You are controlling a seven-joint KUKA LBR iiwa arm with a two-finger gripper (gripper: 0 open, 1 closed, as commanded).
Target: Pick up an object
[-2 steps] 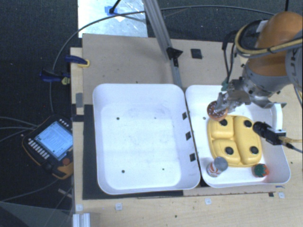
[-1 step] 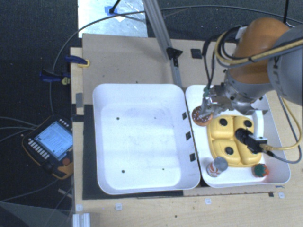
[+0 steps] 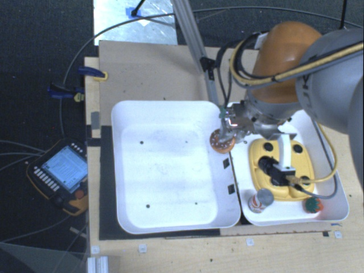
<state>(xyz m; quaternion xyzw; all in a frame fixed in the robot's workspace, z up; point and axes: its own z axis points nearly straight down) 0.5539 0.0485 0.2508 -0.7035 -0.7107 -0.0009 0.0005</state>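
Observation:
My gripper [image 3: 226,131] hangs over the rim between the two bins, at the upper right corner of the left bin [image 3: 131,209]. A small brown round object [image 3: 222,143] sits at its fingertips, pinched between the fingers and above the rim. In the right bin [image 3: 335,209] lies a flat yellow object [image 3: 300,152], partly covered by the wrist. A small grey and red piece [image 3: 260,199] lies at that bin's front left. A green and red piece [image 3: 311,205] lies at its front right.
A slanted metal pole [image 3: 190,27] crosses the bench behind the bins. Blue and yellow clamps [image 3: 91,73] grip the bench's left edge. A handheld pendant [image 3: 61,170] lies on the floor to the left. The grey arm [image 3: 335,78] covers the right bin's far side.

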